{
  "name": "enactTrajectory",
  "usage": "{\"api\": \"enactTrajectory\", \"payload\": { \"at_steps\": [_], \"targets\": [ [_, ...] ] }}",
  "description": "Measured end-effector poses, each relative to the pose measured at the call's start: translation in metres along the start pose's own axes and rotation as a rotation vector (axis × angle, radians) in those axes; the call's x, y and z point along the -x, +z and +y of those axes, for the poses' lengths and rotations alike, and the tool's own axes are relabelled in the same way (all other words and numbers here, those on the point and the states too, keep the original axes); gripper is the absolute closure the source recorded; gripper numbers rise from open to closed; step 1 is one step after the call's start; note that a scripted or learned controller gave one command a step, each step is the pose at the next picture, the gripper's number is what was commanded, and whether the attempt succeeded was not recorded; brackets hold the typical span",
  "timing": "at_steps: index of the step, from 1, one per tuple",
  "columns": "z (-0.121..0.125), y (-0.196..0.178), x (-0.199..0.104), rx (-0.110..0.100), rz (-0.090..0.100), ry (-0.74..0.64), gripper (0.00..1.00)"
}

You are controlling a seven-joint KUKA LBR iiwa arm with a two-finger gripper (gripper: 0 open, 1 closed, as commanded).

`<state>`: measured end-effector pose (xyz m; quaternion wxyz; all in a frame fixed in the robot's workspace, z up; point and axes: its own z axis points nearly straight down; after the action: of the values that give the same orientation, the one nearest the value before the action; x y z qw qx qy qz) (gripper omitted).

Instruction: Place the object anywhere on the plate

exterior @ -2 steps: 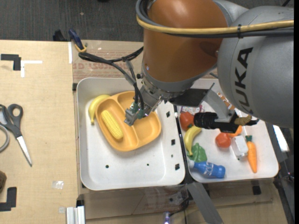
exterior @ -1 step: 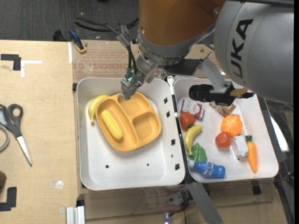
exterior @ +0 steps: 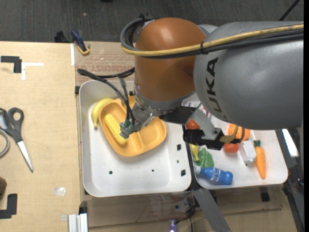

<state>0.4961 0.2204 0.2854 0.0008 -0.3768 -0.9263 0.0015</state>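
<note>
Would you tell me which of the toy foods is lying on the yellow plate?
The corn cob: it lies on the plate in the left bin. The banana curves beside the plate's rim, and the carrot sits in the right bin.

Plate [exterior: 149, 139] rim under gripper [exterior: 128, 128]

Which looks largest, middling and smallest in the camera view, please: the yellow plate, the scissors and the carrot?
Largest to smallest, as they look:
1. Yellow plate, though the arm covers part of it.
2. Scissors, on the wooden bench.
3. Carrot, in the right bin.
</note>
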Motion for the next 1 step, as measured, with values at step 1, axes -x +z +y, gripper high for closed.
{"api": "enactTrajectory", "payload": {
  "at_steps": [1],
  "targets": [
    [-0.0469, -0.0930, 0.0217, 0.003, -0.002, 0.024, 1.00]
  ]
}}
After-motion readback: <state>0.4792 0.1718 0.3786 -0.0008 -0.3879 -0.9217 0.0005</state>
